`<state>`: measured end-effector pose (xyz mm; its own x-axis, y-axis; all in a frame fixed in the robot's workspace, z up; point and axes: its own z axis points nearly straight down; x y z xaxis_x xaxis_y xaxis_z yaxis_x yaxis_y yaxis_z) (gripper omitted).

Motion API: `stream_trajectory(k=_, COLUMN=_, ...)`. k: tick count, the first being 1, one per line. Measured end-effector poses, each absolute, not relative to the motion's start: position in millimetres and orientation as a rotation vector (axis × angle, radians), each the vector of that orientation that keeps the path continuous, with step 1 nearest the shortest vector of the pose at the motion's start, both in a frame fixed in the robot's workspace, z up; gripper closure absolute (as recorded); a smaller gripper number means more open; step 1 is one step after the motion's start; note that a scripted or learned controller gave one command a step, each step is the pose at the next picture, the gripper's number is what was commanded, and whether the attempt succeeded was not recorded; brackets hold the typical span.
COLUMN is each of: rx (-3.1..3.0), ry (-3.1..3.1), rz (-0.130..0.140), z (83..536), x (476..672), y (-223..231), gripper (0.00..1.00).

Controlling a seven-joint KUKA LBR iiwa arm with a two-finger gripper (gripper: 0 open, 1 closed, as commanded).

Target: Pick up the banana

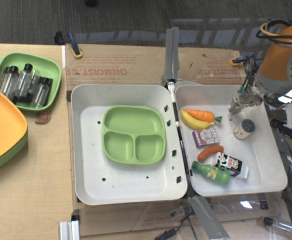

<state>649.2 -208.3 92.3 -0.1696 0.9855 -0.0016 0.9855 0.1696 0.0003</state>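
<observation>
You are looking at 2 white bins side by side: the left bin (86,179) is holding a green divided tray (134,134), and the right bin (266,169) is holding the clutter. The arm (281,59) is reaching in from the right, with the gripper (239,104) hanging over the right bin's far side, carrying nothing; whether its jaws are open or closed you cannot tell. The banana (196,122) is lying near the bin's left wall, touching a carrot (201,115). The approach is just starting, I judge; next, you are needing a leftward traverse and a descent clear of the carrot.
</observation>
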Motion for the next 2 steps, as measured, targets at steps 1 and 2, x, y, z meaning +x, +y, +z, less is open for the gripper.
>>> stream_trajectory(k=1, rx=1.991, ry=2.425, rz=0.0, z=93, x=659.4, y=-200, gripper=1.0)
stream_trajectory(k=2, rx=1.961, ry=2.449, rz=0.0, z=112, x=659.4, y=-217, gripper=1.0)
